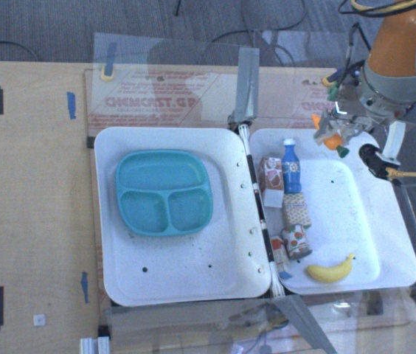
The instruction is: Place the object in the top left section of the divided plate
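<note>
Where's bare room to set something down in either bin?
Left bin: floor below and right of the teal divided plate. Right bin: middle, between the blue bottle and right wall, above the banana. Crowded along the divider, where packets line up.

A teal plastic divided plate (164, 192) lies in the left shallow white bin (186, 275), whose floor shows small dark specks; the right shallow white bin (385, 234) holds a blue bottle with a white cap and red label band (290, 167), a red-and-white printed carton (271, 177), a brown patterned packet (296, 212), a red-and-white printed can (296, 243) and a yellow banana with a dark tip (331, 269); the light tan wooden surface (31, 198) bears black corner marks and blue tape strips; the arm's orange band (403, 32) tops a grey wrist.
</note>
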You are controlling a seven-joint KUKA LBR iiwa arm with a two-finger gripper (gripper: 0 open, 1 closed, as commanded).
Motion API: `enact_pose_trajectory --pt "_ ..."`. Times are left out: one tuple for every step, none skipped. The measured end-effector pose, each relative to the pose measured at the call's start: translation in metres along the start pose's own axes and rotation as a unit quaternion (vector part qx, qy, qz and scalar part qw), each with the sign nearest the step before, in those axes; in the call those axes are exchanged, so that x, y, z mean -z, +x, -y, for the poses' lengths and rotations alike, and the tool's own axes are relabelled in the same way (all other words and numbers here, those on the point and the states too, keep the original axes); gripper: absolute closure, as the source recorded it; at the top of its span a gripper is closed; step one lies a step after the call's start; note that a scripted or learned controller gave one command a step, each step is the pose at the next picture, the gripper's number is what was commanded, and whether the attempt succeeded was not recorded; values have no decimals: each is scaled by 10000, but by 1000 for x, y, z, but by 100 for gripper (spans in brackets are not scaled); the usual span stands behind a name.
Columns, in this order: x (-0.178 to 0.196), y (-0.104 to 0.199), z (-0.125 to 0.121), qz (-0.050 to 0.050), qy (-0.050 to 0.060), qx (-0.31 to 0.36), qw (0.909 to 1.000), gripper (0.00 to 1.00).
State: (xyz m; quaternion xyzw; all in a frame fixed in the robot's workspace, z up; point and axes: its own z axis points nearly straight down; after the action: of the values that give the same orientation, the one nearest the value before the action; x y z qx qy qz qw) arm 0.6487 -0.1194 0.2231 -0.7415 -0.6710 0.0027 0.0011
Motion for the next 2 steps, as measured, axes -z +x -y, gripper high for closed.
enact_pose_trajectory --pt "-12 67 3 -10 4 55 10000 100" --pt "-42 142 27 -8 7 -95 10000 100"
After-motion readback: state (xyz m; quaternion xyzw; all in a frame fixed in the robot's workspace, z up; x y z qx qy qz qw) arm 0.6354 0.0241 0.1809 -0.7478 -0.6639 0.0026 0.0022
